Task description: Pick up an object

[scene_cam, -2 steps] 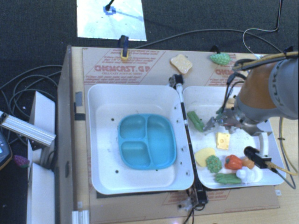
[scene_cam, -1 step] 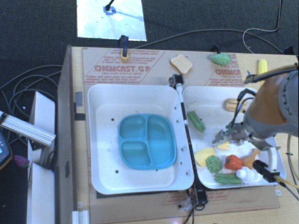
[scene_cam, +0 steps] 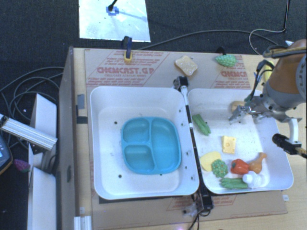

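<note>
Roughly, from biggest to smallest:
Bench (scene_cam: 144, 66): a cardboard-covered board carrying both bins, with a bread slice toy (scene_cam: 186, 65) and a green knobbly toy (scene_cam: 226, 60) lying on it beyond the bins.
Left bin (scene_cam: 108, 99): holds a blue divided plate (scene_cam: 151, 145), which sits flat near its middle.
Right bin (scene_cam: 283, 176): holds the loose toy food, most of it crowded toward the near edge.
Arm (scene_cam: 288, 78): reaches in from the right, over the far part of the right bin.
Gripper (scene_cam: 238, 114): hovers low over bare bin floor near a tan piece (scene_cam: 237, 104); whether its pincer is apart or together I cannot tell, and nothing is visibly between its tips.
Best candidates: the yellow cheese square (scene_cam: 229, 144) and the green pepper (scene_cam: 201, 124) each lie apart from their neighbours.
Cluster: yellow wedge (scene_cam: 208, 160), broccoli (scene_cam: 219, 167), tomato (scene_cam: 240, 166), drumstick (scene_cam: 257, 162), green beans (scene_cam: 234, 182) and white piece (scene_cam: 254, 179) lie touching or nearly so.
Doing it well: likely choose an isolated piece, centre over it, descend straight, close across its narrow side.
</note>
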